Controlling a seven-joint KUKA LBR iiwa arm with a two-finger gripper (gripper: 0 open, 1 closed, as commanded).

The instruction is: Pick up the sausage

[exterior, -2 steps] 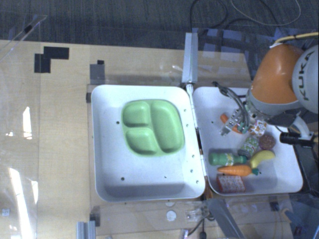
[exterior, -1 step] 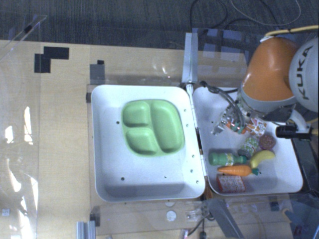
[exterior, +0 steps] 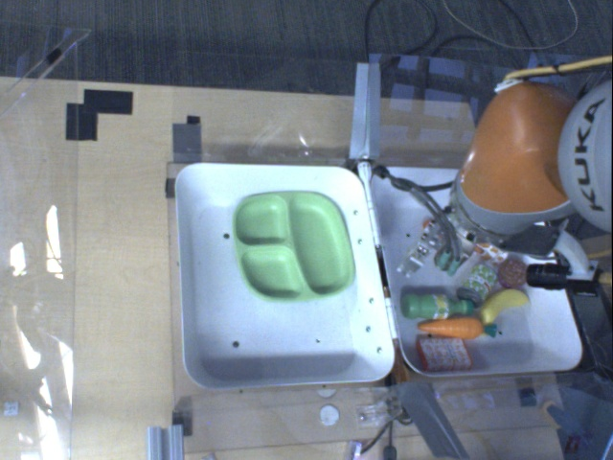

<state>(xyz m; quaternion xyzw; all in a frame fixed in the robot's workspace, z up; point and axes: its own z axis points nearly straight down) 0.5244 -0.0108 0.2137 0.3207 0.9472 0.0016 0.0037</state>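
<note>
Left bin (exterior: 206, 286): shallow and white, on the left part of the bench. It holds a green divided plate (exterior: 292, 242) with three compartments, lying flat and slightly toward the far side of the bin.

Right bin (exterior: 565, 348): shallow and white, set just beside the left bin, their rims meeting along the middle.

Arm (exterior: 522, 151): grey with an orange band, entering from the right and hanging over the far part of the right bin, covering much of that bin.

Gripper (exterior: 431, 247): below the orange band, over the far-left part of the right bin, near the dividing rim. Its metal parts are small and blurred; whether the claw is wide, narrow or holding anything cannot be told.

Sausage (exterior: 512, 273): a small dark reddish piece toward the right of the right bin, just far of the banana and partly under the arm. It lies in the bin, apart from the gripper.

Banana (exterior: 505, 304): yellow, right of centre in the right bin, touching or just beside the carrot's leafy end.

Carrot (exterior: 453, 328): orange, lying crosswise, just near of the green bottle.

Green bottle (exterior: 436, 305): on its side, left of the banana.

Red packet (exterior: 443, 354): a reddish speckled block at the near edge of the right bin, just near of the carrot.

Bench (exterior: 115, 257): pale wood, with black markings at the far left.
</note>
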